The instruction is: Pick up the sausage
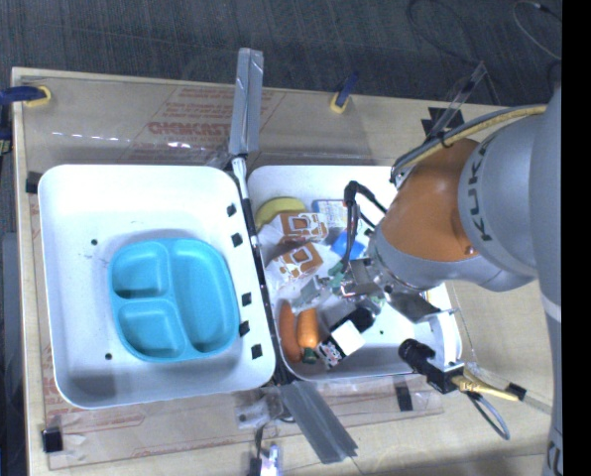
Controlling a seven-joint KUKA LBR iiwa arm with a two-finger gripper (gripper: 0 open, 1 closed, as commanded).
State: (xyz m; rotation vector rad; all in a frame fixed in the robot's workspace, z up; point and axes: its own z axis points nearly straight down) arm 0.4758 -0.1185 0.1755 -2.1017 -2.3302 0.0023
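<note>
Orange-banded arm low over the right bin (375, 178), sausage not yet lifted.

The gripper (350, 291) is among the clutter in this bin; I cannot tell its state. The sausage (289, 331) lies at the bin's lower left corner, near the divider, apparently not grasped, so the pick is left to do. Crowding it are a black-and-white object (340, 337), a banana (279, 209) and toast pieces (302, 259). A blue tray (172, 298) sits in the left bin (67, 196).

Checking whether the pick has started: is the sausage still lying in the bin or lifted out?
Still in. The sausage lies along the left wall of the right bin, beside the gripper, not lifted.
</note>
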